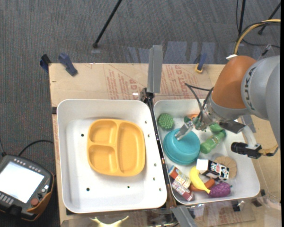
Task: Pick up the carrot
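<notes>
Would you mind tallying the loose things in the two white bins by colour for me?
Yellow: 2, the divided plate and the banana
Green: 3, the bumpy ball and two pieces near the gripper
Teal: 1, the bowl
Purple: 1, the grapes
Orange: 1, the carrot
Printed boxes: 2
Total: 10

Two white bins (66, 126), one yellow divided plate (116, 147), one teal bowl (182, 148), one banana (199, 178).
</notes>
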`<action>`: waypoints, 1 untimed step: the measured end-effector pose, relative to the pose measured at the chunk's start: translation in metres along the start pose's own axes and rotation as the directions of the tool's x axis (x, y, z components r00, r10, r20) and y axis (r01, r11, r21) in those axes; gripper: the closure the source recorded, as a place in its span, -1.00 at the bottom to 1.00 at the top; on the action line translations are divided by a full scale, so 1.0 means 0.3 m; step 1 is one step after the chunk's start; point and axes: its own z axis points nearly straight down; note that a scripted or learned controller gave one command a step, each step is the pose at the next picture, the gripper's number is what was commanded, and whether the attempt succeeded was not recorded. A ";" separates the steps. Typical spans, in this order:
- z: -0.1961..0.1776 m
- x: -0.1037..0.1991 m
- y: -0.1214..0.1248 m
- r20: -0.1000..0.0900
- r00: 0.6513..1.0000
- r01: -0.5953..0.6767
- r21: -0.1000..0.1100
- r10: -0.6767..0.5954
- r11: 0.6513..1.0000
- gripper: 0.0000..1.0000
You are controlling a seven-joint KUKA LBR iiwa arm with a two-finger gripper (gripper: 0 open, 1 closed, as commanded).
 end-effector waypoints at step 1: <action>-0.046 -0.096 0.098 -0.014 0.987 -0.156 0.041 0.157 0.987 -1.00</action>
